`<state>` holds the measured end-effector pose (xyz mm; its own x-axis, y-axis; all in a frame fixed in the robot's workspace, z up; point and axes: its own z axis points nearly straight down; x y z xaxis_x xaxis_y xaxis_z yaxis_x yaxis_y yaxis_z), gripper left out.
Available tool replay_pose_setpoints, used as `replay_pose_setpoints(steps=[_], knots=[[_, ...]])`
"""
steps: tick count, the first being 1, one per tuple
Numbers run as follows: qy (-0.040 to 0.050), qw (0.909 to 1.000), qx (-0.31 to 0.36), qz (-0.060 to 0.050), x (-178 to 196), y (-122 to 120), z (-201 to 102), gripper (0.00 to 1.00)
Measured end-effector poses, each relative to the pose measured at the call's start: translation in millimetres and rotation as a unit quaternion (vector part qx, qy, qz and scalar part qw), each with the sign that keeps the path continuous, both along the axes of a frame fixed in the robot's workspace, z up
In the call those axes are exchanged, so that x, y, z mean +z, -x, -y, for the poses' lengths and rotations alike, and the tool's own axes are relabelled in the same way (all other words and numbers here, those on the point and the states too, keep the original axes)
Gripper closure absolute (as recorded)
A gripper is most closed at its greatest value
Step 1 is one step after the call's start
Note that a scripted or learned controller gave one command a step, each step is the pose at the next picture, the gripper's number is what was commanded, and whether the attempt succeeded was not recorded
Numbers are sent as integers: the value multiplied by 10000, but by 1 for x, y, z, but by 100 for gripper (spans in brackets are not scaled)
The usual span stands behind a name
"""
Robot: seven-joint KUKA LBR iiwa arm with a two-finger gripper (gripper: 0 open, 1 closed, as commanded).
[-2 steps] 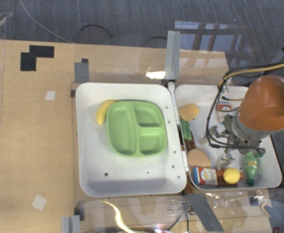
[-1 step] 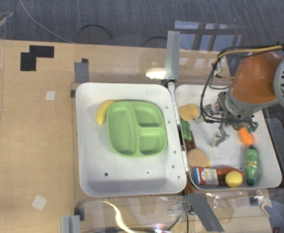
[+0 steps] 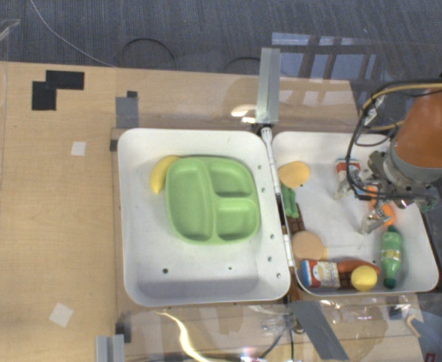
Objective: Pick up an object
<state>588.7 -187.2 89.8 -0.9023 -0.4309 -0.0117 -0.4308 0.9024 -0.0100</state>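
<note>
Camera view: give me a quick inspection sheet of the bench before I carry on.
Surface: wooden bench; left bin, right bin side by side.
Job's things: green bottle, ketchup bottle, lemon, two tan rounds, all in right bin.
Clutter: green divided plate overlapping a banana, left bin.
Grippers: claw low over right bin, near an orange piece.
Cables: black loops by the wrist.
Surroundings: grey carpet.

Left bin (image 3: 142,277): holds a divided plate (image 3: 211,199), with a banana (image 3: 160,173) touching the plate's far left edge.
Right bin (image 3: 425,266): a round bun (image 3: 294,174) at its far left; a flat round cookie (image 3: 308,244) nearer; a ketchup bottle (image 3: 328,273) lying along the near wall, a lemon (image 3: 364,277) against it, a small bottle (image 3: 391,256) just right.
</note>
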Motion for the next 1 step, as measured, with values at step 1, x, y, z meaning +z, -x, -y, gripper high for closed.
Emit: replay_pose_setpoints(steps=[1], knots=[[-11,10000,-90,1,0,39,11,0]])
